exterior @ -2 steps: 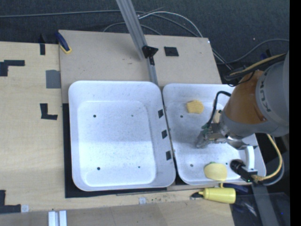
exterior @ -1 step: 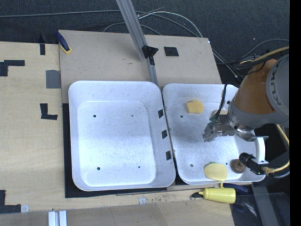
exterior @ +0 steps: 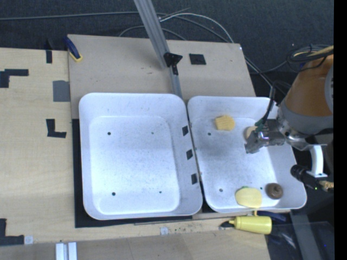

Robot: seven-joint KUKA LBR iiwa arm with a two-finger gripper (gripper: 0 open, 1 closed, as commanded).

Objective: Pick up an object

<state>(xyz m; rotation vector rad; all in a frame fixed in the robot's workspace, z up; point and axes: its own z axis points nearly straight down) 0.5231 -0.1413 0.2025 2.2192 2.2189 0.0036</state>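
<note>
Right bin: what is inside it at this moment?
Inside the right bin lie a yellow-orange chunk, a yellow rounded object and a small brown round piece. The gripper hangs over the bin, covering most of a pale item beside it.

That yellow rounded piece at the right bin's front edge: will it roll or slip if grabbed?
The yellow piece looks smooth and domed, so it may slip from narrow fingers. It sits by the bin's front wall, which would probably stop a roll. It seems small and likely light.
</note>
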